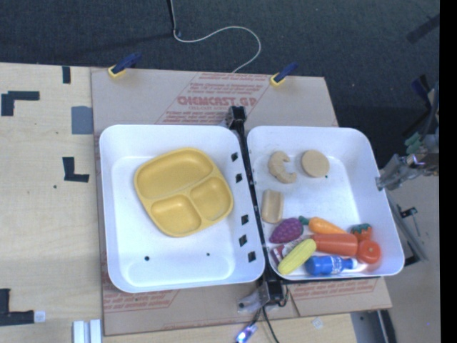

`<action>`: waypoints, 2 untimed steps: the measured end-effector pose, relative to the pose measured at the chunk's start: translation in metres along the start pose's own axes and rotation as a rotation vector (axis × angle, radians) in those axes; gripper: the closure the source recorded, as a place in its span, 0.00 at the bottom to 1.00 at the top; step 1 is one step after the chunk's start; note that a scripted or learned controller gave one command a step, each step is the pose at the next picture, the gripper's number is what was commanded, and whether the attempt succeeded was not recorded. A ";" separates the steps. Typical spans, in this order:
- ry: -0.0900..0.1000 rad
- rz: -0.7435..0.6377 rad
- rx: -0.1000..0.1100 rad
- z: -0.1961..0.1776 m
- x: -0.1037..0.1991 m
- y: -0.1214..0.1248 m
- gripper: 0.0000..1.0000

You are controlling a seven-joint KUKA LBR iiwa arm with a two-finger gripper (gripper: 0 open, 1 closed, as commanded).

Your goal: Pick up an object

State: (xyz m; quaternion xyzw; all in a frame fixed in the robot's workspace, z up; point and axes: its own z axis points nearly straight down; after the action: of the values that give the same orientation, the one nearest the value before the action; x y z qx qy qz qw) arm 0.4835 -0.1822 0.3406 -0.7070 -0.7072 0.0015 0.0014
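On the bench, far to the gripper's left: a cardboard sheet (214, 102) with red print lies under both bins, clipped at its top edge.
Left bin (114, 191): shallow, white, smooth, with rounded corners; well apart from the gripper.
Yellow plate (184, 190): glossy plastic, rounded, split into three compartments; it lies tilted in the left bin.
Divider: dark clips (243, 191) run down the seam where the two bins meet.
Right bin (357, 138): same white shell, its right rim just beside the gripper.
Bread pieces: a tan crescent-shaped piece (282, 167), a round tan biscuit (315, 163) and a pale oblong slice (271, 206), all matte, in the upper half of the right bin.
Toy food cluster: purple grapes (286, 229), yellow corn cob (297, 256), orange carrot (326, 226), orange-red sausage-like piece (335, 244), blue and white bottle (330, 265) and red tomato (369, 251), touching one another at the bin's lower edge, below and left of the gripper.
Gripper (398, 170): grey metal, blurred, at the right bin's outer rim; nothing lies between its fingers, and whether they are spread or closed cannot be told.
Cut off: the arm runs out of view at the right.
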 end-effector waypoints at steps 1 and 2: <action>-0.001 -0.002 -0.002 -0.012 0.000 0.001 1.00; 0.000 0.001 -0.001 -0.001 -0.011 0.000 1.00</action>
State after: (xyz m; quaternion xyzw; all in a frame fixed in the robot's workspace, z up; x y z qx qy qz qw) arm 0.4834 -0.1928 0.3417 -0.7072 -0.7070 0.0011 0.0007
